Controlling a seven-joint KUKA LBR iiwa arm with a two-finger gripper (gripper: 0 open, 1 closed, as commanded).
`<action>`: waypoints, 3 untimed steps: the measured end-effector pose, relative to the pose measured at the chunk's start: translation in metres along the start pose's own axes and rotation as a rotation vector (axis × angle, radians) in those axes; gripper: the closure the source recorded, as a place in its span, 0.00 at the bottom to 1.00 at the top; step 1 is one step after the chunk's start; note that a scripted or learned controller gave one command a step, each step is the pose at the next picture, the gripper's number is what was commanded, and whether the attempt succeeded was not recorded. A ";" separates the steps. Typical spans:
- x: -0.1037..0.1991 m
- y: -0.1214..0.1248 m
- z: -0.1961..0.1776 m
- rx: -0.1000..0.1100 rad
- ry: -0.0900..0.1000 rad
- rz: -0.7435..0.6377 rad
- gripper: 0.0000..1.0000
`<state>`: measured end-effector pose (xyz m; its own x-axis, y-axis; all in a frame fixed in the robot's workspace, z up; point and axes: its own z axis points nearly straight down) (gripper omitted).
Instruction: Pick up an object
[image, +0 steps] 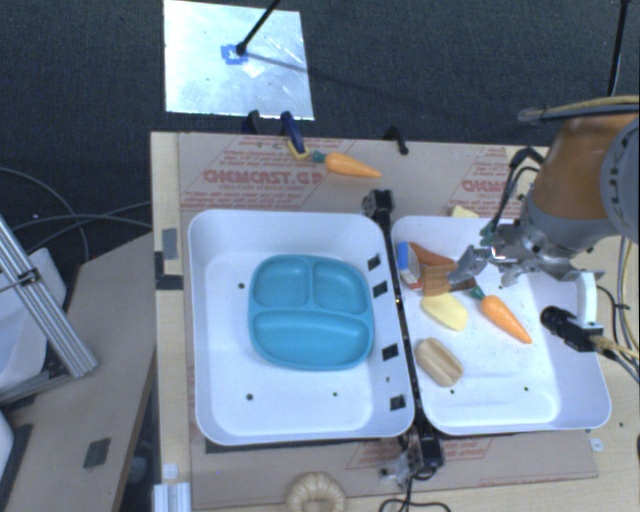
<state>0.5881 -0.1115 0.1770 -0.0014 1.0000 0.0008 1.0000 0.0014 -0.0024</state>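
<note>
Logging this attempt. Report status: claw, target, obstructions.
Claw low over right bin, grip state unclear. Nothing seen held. Carrot, yellow piece and brown block crowd close beneath it. Bread roll lies apart.

Bench (170, 330) bears two bins (220, 400), perhaps a carrot (348, 165).

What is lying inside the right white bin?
The right white bin holds an orange toy carrot, a yellow wedge, a tan bread roll and a brown piece. The end effector covers part of the pile.
</note>
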 end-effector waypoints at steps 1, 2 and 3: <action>0.009 0.005 0.048 -0.002 0.000 -0.003 0.00; 0.009 0.006 0.094 -0.001 0.000 0.000 0.00; 0.009 0.006 0.082 -0.005 -0.001 0.000 1.00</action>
<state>0.5943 -0.1027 0.0951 -0.0015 1.0000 -0.0004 1.0000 0.0015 0.0029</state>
